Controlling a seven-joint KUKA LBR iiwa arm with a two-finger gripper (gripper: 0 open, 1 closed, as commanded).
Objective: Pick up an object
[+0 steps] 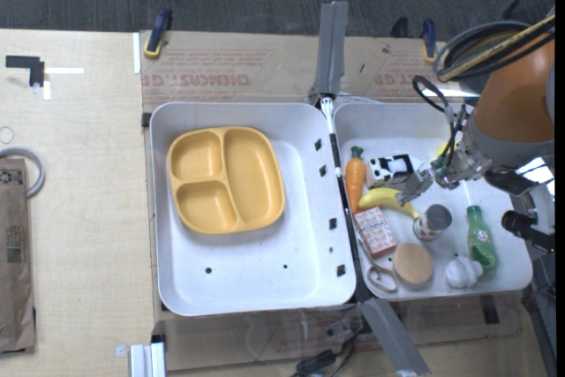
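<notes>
Two white bins (168, 216) — one yellow tray (227, 179), one banana (387, 199) (one carrot (355, 177))

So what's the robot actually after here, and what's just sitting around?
In play, right-hand bin, by the pincer: banana, carrot, black-and-white toy, can, green bottle, small carton, wooden disc, white ball.

Lying about: yellow divided plate in the left bin; brown bag on the bench.
</notes>
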